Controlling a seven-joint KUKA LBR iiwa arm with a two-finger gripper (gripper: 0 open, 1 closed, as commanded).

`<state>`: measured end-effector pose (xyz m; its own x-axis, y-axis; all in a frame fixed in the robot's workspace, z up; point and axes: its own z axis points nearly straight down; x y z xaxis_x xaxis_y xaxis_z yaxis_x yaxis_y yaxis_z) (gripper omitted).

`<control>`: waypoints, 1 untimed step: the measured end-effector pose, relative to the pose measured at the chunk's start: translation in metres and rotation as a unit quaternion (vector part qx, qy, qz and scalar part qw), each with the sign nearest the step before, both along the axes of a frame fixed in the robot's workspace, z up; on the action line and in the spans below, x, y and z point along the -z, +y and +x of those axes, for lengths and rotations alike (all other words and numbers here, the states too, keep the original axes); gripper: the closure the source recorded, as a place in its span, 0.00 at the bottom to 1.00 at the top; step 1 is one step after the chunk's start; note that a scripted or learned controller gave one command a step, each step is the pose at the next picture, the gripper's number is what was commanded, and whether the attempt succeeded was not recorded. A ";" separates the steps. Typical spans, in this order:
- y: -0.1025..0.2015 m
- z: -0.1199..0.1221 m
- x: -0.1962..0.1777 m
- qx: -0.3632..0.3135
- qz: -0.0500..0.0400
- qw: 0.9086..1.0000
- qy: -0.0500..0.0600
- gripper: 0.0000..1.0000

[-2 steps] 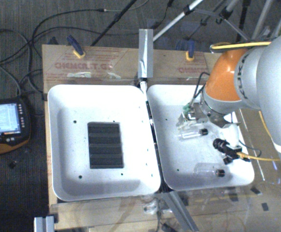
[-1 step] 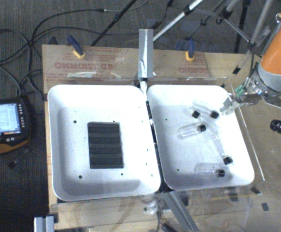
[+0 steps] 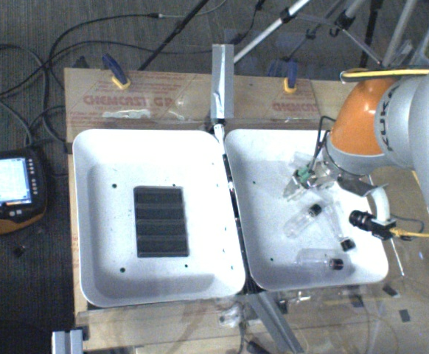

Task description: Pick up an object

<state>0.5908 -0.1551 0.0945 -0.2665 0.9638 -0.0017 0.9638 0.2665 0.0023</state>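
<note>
Two white bins sit side by side on the desk (image 3: 126,94). Nearest the camera, in the right bin (image 3: 262,268), there's a clear vial with a dark cap (image 3: 319,259) by the front wall, then another clear vial (image 3: 303,220) lying tilted mid-bin. The left bin (image 3: 96,271) holds a black ribbed block (image 3: 161,221). Farther back, the gripper (image 3: 304,175) is down among some clear plastic pieces (image 3: 299,186) in the right bin, and honestly can't tell if it's grabbing anything. A handheld screen (image 3: 7,186) lies off to the left.

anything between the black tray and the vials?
In the camera view, bare white floor of both bins, and their adjoining rims, separates the black tray from the vials.
</note>
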 end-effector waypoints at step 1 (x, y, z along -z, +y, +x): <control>-0.069 0.002 -0.084 -0.026 -0.001 1.000 0.001 0.00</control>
<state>0.5924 -0.2238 0.1785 -0.3163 0.9486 -0.0025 0.9486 0.3163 -0.0003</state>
